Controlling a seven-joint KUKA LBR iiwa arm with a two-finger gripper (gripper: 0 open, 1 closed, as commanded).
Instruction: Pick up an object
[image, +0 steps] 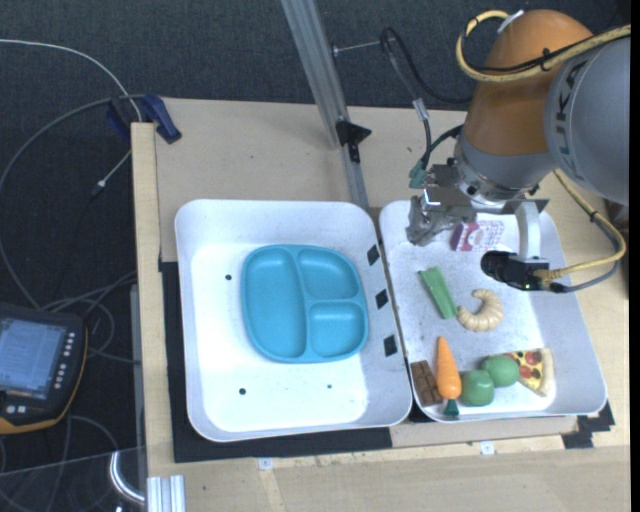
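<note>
Packet (478, 236) partly behind arm, perhaps

No legible txt; small white packet (480, 236) in rt bin has purple print, too blurry to read.

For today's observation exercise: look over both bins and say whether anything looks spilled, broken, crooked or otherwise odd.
Nothing stands out. The blue plate lies flat in the left bin. In the right bin the toy carrot, green stick, croissant and pizza slice lie loose but inside the walls.
</note>
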